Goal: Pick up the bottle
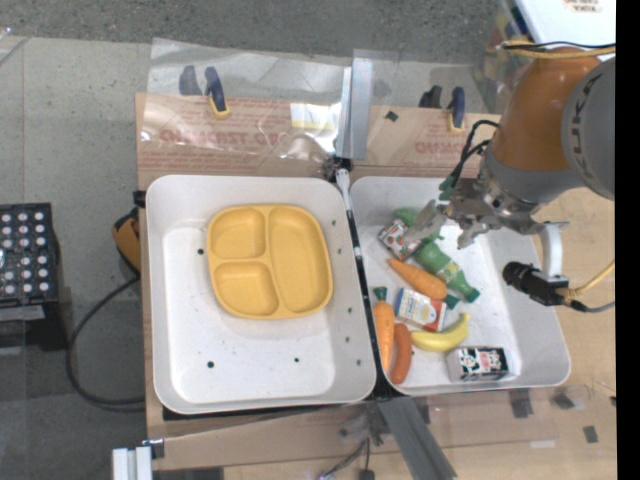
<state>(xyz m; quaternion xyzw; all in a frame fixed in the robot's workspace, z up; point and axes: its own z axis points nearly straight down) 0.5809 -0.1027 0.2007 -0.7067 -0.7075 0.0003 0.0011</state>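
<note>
Bottle [440, 265], green, lies on its side in the right bin [545, 363], against a carrot [418, 279] and just above a carton [420, 310]. From the one overhead camera I see my gripper [452, 218] hovering at its upper end; whether it's spread or closed, I cannot tell. I'd judge the bottle light, stiff, slick plastic that may roll, so I'd grip across mid-body.
</note>
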